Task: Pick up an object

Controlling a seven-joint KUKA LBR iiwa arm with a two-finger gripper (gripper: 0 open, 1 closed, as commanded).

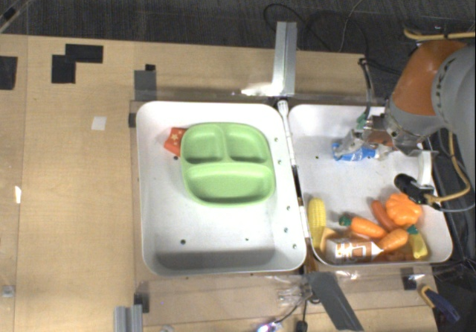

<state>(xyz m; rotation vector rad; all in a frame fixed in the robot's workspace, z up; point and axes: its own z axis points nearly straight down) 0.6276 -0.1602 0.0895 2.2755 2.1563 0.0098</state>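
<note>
Gripper (370, 135) hovered at right bin's (327, 123) far edge over blue-white packet (352, 149); finger state unclear. Carrots (379, 232), bell pepper (402, 209), corn (317, 217), bottle (355, 249) crowded near rim; bin middle open.

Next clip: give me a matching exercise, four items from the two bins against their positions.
Items:
1. green three-compartment plastic plate
2. yellow corn cob
3. blue and white crumpled packet
4. small red item

Positions:
A. right bin, by its left wall
B. middle of left bin
C. tucked at the plate's upper-left edge
D. upper part of right bin, by the gripper

Pairs: 1-B, 2-A, 3-D, 4-C
</note>
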